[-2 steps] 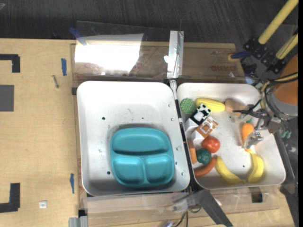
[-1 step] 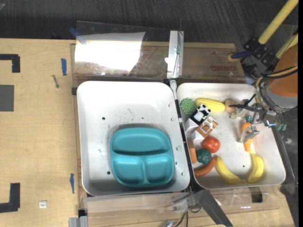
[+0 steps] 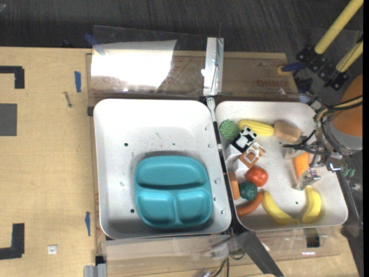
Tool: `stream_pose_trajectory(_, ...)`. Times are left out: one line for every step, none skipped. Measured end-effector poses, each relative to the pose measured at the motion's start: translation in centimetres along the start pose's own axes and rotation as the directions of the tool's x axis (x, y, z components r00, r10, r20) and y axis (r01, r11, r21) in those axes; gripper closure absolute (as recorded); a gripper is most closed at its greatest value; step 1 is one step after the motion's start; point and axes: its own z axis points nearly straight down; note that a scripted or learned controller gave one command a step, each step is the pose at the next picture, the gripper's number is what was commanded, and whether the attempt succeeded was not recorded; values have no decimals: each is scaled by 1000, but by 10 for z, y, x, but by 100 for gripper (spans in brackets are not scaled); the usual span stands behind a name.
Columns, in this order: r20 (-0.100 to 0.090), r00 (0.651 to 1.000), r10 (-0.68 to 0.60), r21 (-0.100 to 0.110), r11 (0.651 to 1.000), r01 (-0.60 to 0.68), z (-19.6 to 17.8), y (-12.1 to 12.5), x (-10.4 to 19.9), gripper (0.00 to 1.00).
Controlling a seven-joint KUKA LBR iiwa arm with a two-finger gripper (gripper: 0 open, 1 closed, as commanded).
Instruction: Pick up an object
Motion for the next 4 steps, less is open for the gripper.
stream_pose_trajectory(14,1000,0,6,1000,0,-14,-1,-5,100)
stream_pose_trajectory(12,1000,0,5,1000,0,-13,-1,-4,0)
stream_pose_trajectory(2,998,62,-1,998,-62,1,0,-19,0)
stream_pose_trajectory(2,995,102,-2,995,-102,0,2,2,0)
